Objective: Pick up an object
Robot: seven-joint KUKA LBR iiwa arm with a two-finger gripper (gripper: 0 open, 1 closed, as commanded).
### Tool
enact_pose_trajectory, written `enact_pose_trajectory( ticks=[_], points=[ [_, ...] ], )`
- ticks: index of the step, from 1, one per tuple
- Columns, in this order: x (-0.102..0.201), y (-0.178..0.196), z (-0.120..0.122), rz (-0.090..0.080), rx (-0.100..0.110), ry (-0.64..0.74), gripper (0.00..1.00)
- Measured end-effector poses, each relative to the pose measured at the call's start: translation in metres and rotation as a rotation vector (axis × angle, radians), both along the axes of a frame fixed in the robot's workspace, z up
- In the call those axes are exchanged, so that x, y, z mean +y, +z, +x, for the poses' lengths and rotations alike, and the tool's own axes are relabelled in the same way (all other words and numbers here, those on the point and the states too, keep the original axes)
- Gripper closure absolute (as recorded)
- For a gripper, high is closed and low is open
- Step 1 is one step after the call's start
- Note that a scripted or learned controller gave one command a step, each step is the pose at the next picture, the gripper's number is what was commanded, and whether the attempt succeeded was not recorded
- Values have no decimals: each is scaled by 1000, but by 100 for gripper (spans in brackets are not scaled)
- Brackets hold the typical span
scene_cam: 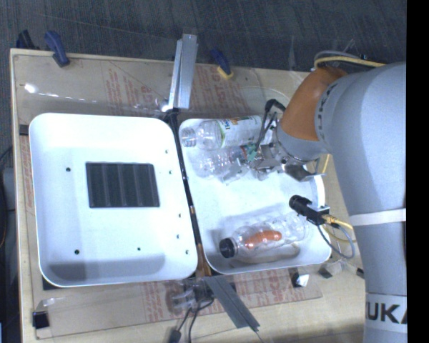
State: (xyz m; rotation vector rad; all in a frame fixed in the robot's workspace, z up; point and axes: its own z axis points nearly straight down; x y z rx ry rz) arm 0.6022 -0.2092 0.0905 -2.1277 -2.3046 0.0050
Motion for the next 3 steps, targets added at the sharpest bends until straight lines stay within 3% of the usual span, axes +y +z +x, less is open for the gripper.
enact_pose_trajectory(
  ticks=[1,3],
  points=[
    [-8,-7,41,12,47,266,0],
    [-8,-7,41,13,47,267,0]
  ],
)
